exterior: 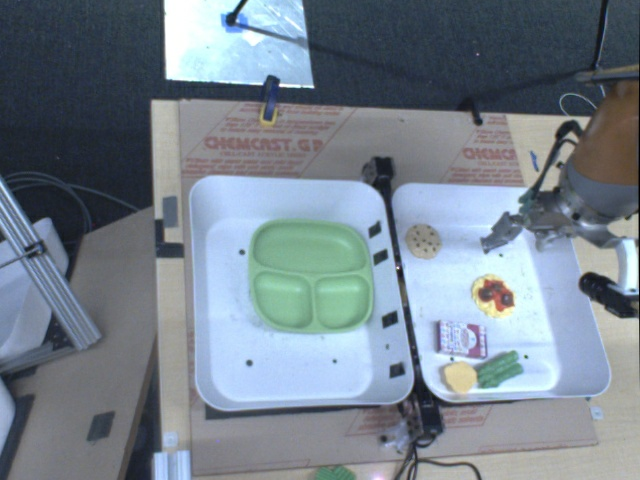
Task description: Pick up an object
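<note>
We look down on two shallow white bins set side by side. The left bin (215, 298) holds a light green divided plate (311, 274) with three compartments, lying flat near the bin's middle. Moving right across the black clips that join the two, we reach the right bin (585, 368), where the small objects lie. A round cookie (423, 240) sits near its upper left corner. Lower down, a red and white packet (461, 339) lies flat, and just below it a yellow piece (459, 377) rests touching a green vegetable-like piece (499, 368) near the front wall. Between the cookie and the packet, further right, lies a small yellow slice with red topping (494, 295). Above that slice, at a slant, we see the gripper (499, 236) reaching in from the right edge on the grey arm with its orange band; nothing sits between its fingers, and we cannot tell whether they stand apart or together
</note>
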### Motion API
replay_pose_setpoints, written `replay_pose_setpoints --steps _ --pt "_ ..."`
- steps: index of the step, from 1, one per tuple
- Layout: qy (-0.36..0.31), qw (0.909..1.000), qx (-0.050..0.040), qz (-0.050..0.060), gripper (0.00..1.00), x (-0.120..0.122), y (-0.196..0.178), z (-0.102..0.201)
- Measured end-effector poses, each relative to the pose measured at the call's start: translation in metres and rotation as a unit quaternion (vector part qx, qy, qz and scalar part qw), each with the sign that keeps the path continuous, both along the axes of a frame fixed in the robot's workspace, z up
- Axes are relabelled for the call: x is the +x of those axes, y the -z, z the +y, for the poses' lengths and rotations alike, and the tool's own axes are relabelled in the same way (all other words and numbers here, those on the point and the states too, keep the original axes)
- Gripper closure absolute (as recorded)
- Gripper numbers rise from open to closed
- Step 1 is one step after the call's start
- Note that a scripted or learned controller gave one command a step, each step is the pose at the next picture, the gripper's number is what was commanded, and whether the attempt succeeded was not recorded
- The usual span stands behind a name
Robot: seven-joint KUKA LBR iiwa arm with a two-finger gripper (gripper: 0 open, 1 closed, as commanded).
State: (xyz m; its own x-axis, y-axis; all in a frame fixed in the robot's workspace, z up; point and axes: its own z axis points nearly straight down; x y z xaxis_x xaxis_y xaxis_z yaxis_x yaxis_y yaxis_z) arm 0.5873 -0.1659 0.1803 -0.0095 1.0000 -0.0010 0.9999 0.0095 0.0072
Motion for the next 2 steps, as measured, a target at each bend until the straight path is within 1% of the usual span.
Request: replay_pose_setpoints --steps 1,2 --pt "0.001 1.0000 -0.0012 -0.002 0.00 0.086 -0.010 -0.007" --pt "0.005 0.9999 0.0034 0.011 0.00 -0.057 0.034 0.041"
